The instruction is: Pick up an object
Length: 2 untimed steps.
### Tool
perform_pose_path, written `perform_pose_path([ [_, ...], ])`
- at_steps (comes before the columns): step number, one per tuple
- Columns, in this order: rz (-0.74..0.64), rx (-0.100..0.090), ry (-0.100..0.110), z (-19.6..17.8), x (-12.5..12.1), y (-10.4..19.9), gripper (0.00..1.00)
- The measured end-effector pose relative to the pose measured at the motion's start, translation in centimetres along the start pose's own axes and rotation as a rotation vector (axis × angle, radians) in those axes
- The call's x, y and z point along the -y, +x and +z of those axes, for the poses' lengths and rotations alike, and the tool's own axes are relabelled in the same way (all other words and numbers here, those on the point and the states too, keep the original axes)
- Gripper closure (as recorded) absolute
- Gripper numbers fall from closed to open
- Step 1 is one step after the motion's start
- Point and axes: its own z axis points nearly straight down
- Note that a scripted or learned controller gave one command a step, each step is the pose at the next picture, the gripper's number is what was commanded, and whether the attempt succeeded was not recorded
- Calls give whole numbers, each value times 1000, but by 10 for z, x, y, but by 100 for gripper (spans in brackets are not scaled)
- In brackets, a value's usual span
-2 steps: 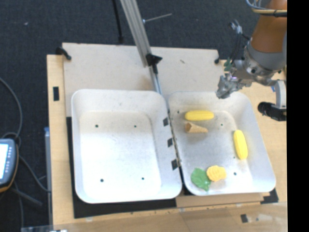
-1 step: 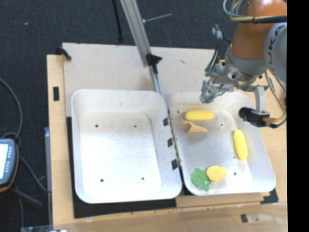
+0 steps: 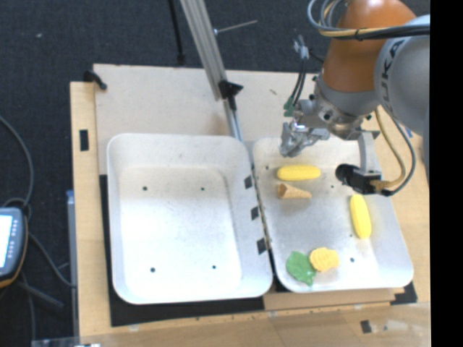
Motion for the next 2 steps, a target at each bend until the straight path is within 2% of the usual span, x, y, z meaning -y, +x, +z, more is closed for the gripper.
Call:
perform_pose_path([
  [2, -1, 0, 0, 17, 1, 100, 100],
])
